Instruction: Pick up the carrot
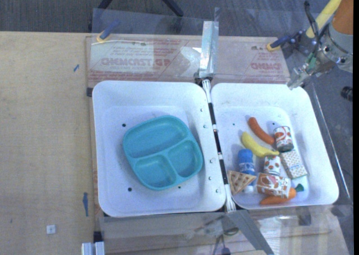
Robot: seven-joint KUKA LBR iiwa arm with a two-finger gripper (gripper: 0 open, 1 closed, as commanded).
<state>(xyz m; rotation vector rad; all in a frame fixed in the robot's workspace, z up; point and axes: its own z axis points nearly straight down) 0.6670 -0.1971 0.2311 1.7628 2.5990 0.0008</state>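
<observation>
The tapered orange carrot (pixel 276 197) lies among glossy toy foods in the right white bin (pixel 320 136) on the pale wooden counter (pixel 39 136); my pincer (pixel 303 74) hovers above, grip state unclear.

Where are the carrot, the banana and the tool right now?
carrot (pixel 276 198): camera view, middle of its orange body.
banana (pixel 257 144): camera view, middle of its curve.
tool (pixel 298 77): camera view, its tip above the right bin's far corner.

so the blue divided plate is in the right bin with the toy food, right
No. The camera view shows the blue divided plate alone in the left bin; the toy food, including the carrot, lies in the right bin.
</observation>
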